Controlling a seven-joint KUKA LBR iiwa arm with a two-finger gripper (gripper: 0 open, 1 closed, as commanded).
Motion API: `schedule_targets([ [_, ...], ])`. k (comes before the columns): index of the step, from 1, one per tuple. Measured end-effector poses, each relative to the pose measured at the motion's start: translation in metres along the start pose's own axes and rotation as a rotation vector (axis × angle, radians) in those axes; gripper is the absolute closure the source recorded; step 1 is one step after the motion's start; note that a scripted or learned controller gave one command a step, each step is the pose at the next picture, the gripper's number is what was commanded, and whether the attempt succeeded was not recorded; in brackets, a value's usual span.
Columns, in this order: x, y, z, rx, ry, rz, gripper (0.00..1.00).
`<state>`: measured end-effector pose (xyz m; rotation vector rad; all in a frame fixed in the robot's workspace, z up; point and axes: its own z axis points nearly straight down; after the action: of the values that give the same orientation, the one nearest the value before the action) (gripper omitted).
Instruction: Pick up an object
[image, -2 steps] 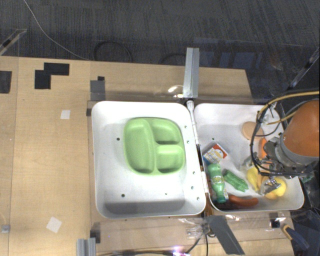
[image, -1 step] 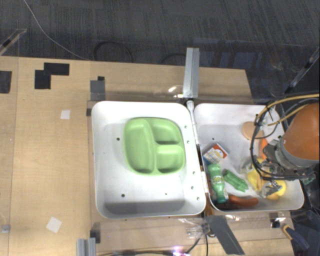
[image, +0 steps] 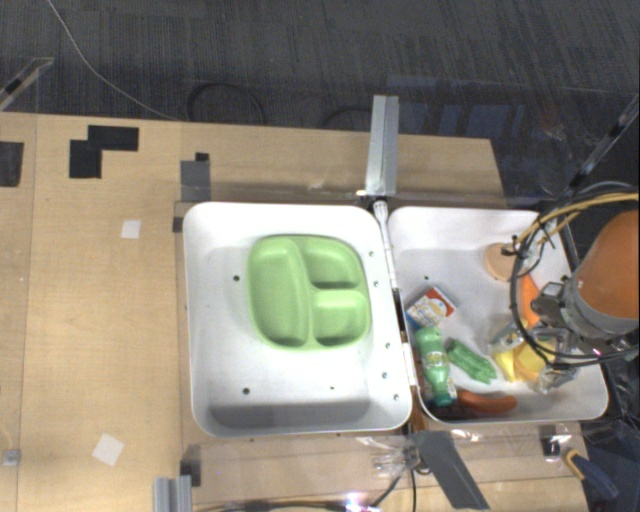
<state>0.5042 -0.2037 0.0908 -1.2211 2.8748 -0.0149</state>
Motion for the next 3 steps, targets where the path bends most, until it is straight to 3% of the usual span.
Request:
schedule_targets([
  [1, 0.0042, 0.0027, -0.0006, 0.004, 0.001, -0.206, 0.00],
  [3, 0.0029, 0.0114, -0.0009, 0.004, 0.000, -0.312, 0.00],
])
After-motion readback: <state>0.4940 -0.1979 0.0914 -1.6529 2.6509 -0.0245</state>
